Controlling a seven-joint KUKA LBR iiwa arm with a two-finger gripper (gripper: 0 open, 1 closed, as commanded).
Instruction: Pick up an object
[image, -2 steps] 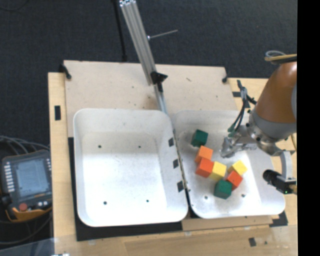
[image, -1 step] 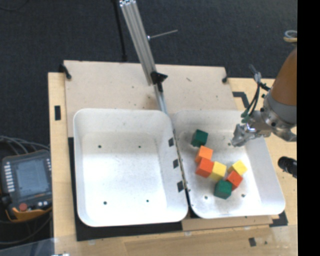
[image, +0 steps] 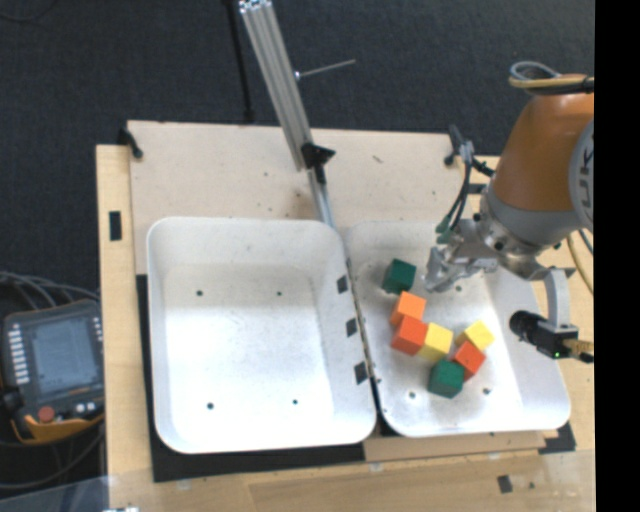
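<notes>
Gripper low over right bin, blocks below it.
Can't tell finger state. Green cube just left of gripper; orange, yellow, red, second green blocks clustered mid-bin. Left bin beside it.

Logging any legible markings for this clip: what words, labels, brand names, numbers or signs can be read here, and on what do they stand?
None can be read.
Teach pendant left of the bench: its screen shows a pale display, too blurred to read.
Orange band on the arm: dark marks at its right edge, cut off and unreadable.
Blocks in the right bin: plain coloured faces, no lettering.
Left bin: only small dark dots on its floor, no text.
</notes>
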